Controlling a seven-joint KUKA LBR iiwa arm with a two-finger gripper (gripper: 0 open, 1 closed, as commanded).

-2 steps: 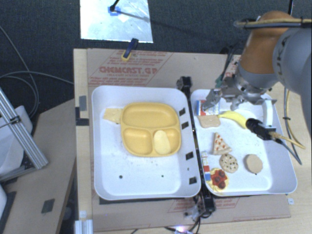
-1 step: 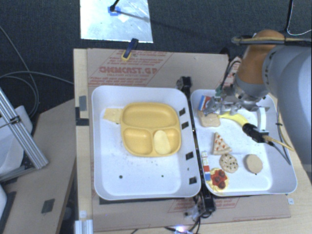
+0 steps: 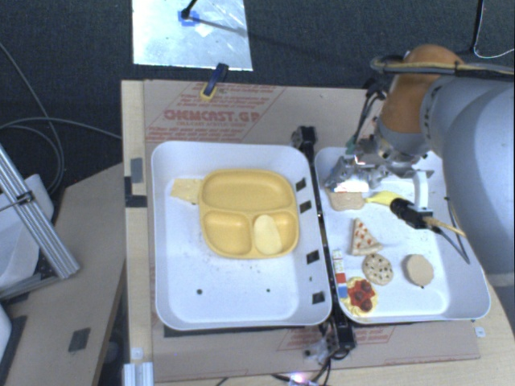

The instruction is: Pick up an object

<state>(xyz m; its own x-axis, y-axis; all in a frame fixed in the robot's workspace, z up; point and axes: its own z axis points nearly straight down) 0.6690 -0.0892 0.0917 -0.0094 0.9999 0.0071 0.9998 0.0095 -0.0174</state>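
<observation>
The gripper (image 3: 352, 179) is low in the right bin (image 3: 467, 296), over a pale tan piece (image 3: 347, 200) (likely the target), so this looks like the reach-to-grasp step, calling next for a firm squeeze and lift

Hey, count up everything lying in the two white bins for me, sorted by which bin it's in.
Left bin: 2, the yellow divided tray and pale yellow slab.
Right bin: 6, pizza slice, cookie, tan disc, red-topped round, beige piece, banana.
Total: 8
</observation>
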